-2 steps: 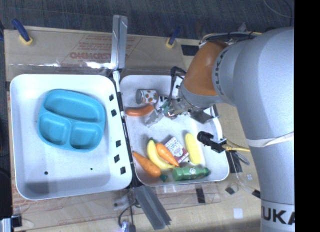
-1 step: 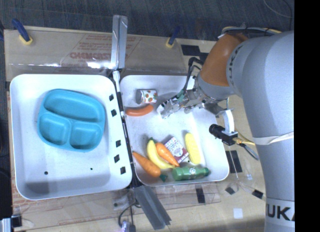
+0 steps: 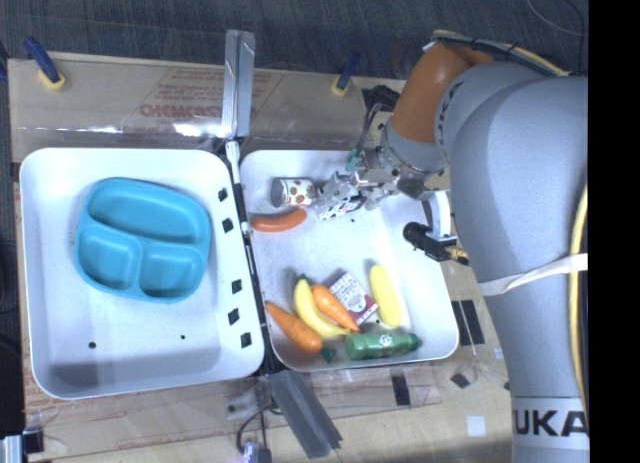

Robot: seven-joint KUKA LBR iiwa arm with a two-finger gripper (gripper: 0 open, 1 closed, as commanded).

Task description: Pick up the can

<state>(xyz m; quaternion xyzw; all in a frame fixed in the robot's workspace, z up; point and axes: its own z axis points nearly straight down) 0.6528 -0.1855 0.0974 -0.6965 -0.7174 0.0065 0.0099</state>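
Observation:
The can lies on its side in the far left corner of the right bin; it is small, with a white and red printed label. My gripper hangs low over the bin floor just to the right of the can, close to it, with the grey arm and its orange band reaching in from the right. Nothing of the can shows inside the gripper.
An orange sausage lies just in front of the can. At the near end of the right bin lie a banana, two carrots, a yellow corn piece, a small box and a green bottle. The left bin holds a blue divided tray.

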